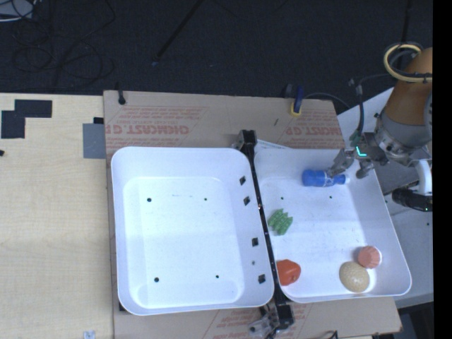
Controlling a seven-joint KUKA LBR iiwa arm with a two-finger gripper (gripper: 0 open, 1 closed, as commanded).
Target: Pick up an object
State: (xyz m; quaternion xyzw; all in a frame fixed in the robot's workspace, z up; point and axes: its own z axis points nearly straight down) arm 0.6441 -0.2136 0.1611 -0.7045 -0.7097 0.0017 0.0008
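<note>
Here, two shallow white bins side by side: left bin point(134, 182), then right bin point(395, 260) holding every loose piece. Grey arm point(406, 111) reaching in from the right, orange band above the wrist, over the right bin's far corner. Gripper point(353, 161) hanging at that corner, fingers spread apart, clamped on nothing. Blue cylinder point(321, 179) lying on the bin floor just left of and slightly nearer than the fingertips, long axis roughly left to right, its right end close beside the near finger; probably the likeliest target. Well apart, toward the near edge: cream ball point(354, 277), orange-red piece point(287, 270), pink ball point(369, 256), and green sprig point(280, 222) mid-bin.
</note>
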